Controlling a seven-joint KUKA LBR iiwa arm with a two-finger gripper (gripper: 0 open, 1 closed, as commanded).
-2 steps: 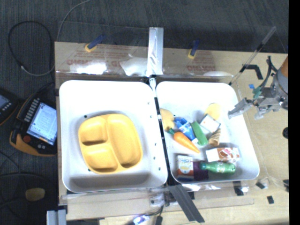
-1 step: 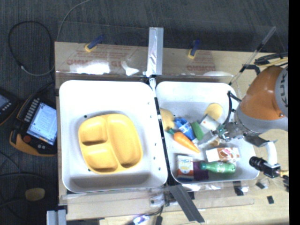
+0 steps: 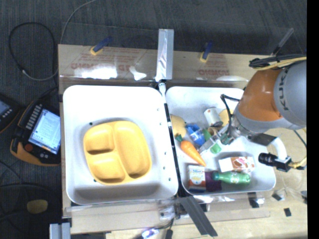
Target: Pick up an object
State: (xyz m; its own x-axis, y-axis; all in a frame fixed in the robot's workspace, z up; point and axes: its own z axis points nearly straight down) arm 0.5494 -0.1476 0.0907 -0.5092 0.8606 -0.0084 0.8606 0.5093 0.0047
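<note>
The right bin (image 3: 259, 185) holds a heap of small items. An orange carrot (image 3: 192, 153) lies near its left wall, with a blue packet (image 3: 195, 133) just behind it. Along the front lie a green bottle (image 3: 232, 178), a white carton with red print (image 3: 239, 163) and a small yellow-labelled box (image 3: 196, 175). A white cylinder (image 3: 211, 116) sits toward the back. My gripper (image 3: 221, 136) is low in the middle of this bin, right of the blue packet and above a small green piece (image 3: 215, 147). The wrist hides its tip.
The left bin (image 3: 75, 183) carries a yellow divided plate (image 3: 116, 150). A metal divider (image 3: 168, 133) separates the bins. The grey and orange arm (image 3: 266, 103) covers the right bin's far right corner. A handheld pendant (image 3: 42, 133) lies left of the bench.
</note>
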